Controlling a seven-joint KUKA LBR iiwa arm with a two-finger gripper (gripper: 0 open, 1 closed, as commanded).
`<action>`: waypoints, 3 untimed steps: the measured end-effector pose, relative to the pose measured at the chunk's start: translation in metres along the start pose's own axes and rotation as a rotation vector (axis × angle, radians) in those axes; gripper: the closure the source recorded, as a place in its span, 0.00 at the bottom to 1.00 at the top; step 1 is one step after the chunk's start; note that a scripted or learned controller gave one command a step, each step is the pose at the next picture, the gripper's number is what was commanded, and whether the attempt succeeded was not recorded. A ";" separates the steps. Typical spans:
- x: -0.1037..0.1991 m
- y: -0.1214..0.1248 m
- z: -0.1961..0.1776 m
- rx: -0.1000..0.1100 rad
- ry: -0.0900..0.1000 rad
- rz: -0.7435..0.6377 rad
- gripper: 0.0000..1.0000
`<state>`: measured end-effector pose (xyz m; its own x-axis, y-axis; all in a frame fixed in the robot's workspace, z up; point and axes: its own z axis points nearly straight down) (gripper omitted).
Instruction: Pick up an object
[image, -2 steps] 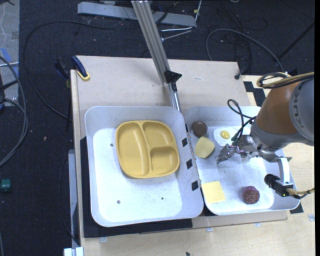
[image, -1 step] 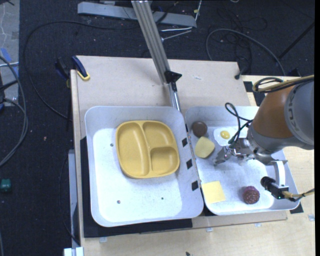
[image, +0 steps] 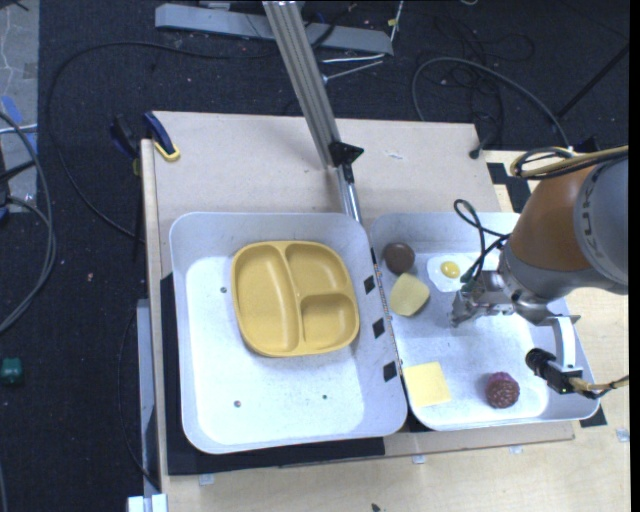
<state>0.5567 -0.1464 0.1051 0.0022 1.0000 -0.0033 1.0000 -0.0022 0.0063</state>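
Two shallow white bins side by side on a pale desk (image: 250, 160): left bin (image: 200, 400), right bin (image: 460, 350). Left bin: yellow divided plate (image: 296, 298) with three compartments, set toward the 12 o'clock part of the bin floor. Right bin, five items. Brown rounded piece (image: 399, 257) at roughly 11 o'clock in the bin. Pale yellow wedge (image: 409, 295) directly below it, touching or just beside. Fried-egg piece (image: 449, 269), white with a yellow centre, at 3 o'clock from the brown piece and partly under the arm's cabling. Flat yellow square (image: 427, 383) at about 7 o'clock in the bin, lying flat near the divider side. Dark red rounded piece (image: 502, 390) at about 5 o'clock, well apart from the square. Arm (image: 570, 230) entering from 3 o'clock, grey with an orange band, bent over the right bin. Tool (image: 470, 305) low over the bin floor near its centre, at 3 o'clock from the wedge and just below the egg piece. Finger opening: cannot tell from this angle; nothing visibly gripped. Metal pole (image: 310, 90) slanting across the desk from 12 o'clock toward the gap between the bins.
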 end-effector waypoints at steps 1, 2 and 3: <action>0.007 -0.001 -0.046 0.002 0.002 -0.005 1.00; 0.009 -0.001 -0.088 0.001 0.002 -0.005 1.00; 0.008 0.011 -0.144 -0.001 0.001 -0.006 1.00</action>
<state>0.5671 -0.1383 0.2489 -0.0035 1.0000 -0.0021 1.0000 0.0035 0.0068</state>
